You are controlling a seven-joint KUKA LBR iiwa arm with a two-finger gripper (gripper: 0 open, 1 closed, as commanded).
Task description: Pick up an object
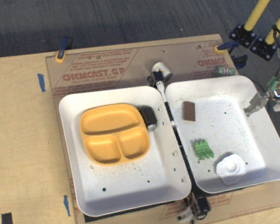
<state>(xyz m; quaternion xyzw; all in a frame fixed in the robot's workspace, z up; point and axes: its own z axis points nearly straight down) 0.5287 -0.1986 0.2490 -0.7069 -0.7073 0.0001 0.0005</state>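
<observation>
Nearest the camera, a white bottle-like piece (230, 166) sits at the near edge of the right bin (265, 133), with a green block (203, 149) just beyond it and a brown block (189, 111) farther back; the left bin (77, 158) holds a yellow divided tray (114, 132) with a dark object (148, 118) touching its right side. By my judgement nothing is picked yet: every object lies in a bin, so choosing, reaching and lifting all remain. What looks like my gripper (273, 94) is at the right bin's far-right rim, too small and blurred to tell how it is set, with nothing visibly in it.

Single fixed camera above bench (22, 150), looking down at slant on both bins (77, 158), moderate distance.
</observation>
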